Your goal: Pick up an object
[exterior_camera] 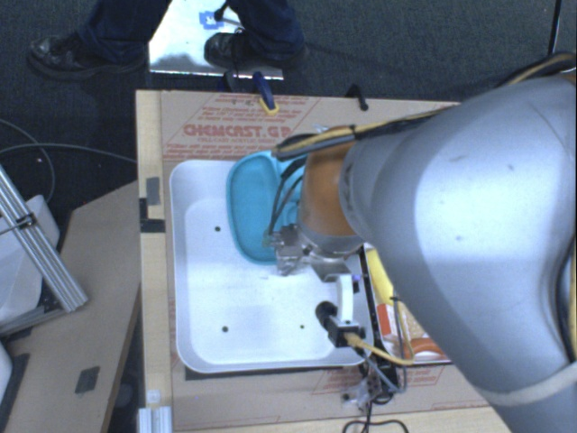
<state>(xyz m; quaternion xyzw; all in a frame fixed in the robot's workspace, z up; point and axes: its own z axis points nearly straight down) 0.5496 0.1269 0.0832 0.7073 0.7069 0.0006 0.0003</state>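
A light blue, oval, dish-like object (pixel 251 204) lies in the left white bin (pixel 203 269), against its far right corner. My gripper (pixel 285 253) hangs just over the blue object's near right edge, close to it or touching it. The orange wrist band (pixel 323 192) and the grey arm (pixel 460 242) hide the object's right side. Nothing shows as held.
The arm covers most of the right bin. A yellow elongated thing (pixel 380 280) and an orange and white item (pixel 413 339) show in a strip of that bin. A person's legs and shoes (pixel 236 47) stand beyond the bench's far edge.
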